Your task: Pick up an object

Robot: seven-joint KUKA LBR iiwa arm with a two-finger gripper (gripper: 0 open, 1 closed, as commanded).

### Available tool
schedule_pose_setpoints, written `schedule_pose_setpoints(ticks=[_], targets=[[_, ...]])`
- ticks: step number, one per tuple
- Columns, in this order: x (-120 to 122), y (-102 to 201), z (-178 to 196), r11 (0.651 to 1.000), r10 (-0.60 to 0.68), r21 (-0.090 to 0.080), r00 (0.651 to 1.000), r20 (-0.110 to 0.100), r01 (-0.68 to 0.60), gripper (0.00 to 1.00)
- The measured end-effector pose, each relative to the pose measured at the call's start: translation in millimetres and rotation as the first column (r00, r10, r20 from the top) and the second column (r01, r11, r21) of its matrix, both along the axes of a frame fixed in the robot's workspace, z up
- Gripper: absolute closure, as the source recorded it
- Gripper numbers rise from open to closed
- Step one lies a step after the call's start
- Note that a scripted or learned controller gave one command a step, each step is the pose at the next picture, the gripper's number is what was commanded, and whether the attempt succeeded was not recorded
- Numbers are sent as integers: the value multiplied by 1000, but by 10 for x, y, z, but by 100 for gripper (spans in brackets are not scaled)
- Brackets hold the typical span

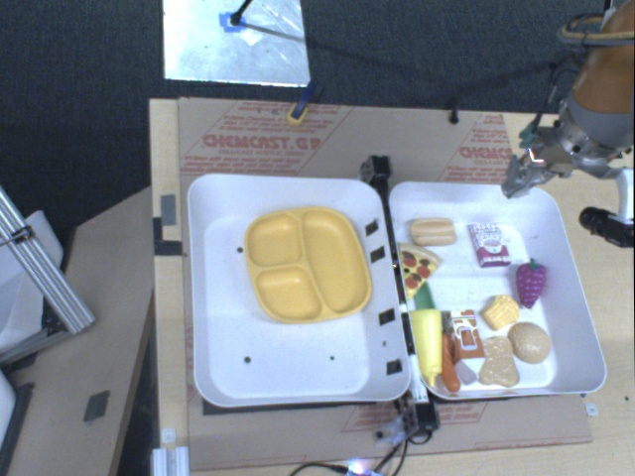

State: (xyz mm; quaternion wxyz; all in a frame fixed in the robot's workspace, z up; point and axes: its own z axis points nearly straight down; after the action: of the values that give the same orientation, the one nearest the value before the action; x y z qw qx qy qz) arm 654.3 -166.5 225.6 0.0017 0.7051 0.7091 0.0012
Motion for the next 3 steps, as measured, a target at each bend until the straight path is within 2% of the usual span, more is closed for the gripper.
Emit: schedule_pose_setpoints(ticks=[1,2,3], targets=[[-74,568,-27,1000,3,2,1000,-3,-3,100],[-345,1097,58,1000,3,2,1000,-4,-3,100],[-456,1569,-100,1000,3,2,1000,-5,-3,100]])
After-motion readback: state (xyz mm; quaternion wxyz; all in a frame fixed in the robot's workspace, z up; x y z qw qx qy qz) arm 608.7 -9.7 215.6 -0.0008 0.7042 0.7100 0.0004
